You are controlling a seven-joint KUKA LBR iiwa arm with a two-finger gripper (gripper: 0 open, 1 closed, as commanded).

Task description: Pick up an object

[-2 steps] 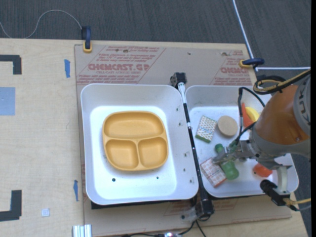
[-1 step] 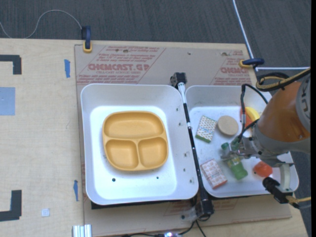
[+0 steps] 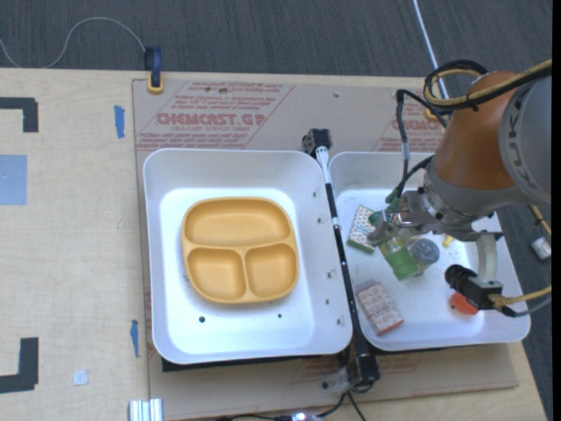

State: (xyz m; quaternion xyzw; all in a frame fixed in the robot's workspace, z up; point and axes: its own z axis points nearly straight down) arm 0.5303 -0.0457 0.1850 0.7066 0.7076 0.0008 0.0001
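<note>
At the near edge of the bench (image 3: 70, 261), a black clamp (image 3: 364, 371) sits at the seam where the two white bins meet. Just beyond it, in the near left corner of the right bin (image 3: 438, 333), a small box with a red pattern (image 3: 379, 309) lies flat. A small orange piece (image 3: 461, 303) lies toward the bin's near right side, well apart from the box.

Farther in, near the middle of the same bin, a green packet (image 3: 401, 260) lies tilted, with a grey round lid (image 3: 425, 251) just beside it on the right. A white dotted card (image 3: 361, 226) lies close to the bin's left wall. The pincer (image 3: 392, 224) hangs low between the card and the green packet. From this angle I cannot tell whether it is spread or pressed together, or whether it is pinching anything. The grey and orange arm (image 3: 491, 147) reaches in above it from the right.

The left bin (image 3: 162, 261) holds a yellow plate with three sections (image 3: 239, 249), lying flat in the middle.

Beyond both bins, a cardboard sheet with red print (image 3: 219, 112) lies under them. A second black clamp (image 3: 316, 139) sits at the far end of the seam, and a blue and yellow clip (image 3: 154, 67) grips the sheet's far left corner.
</note>
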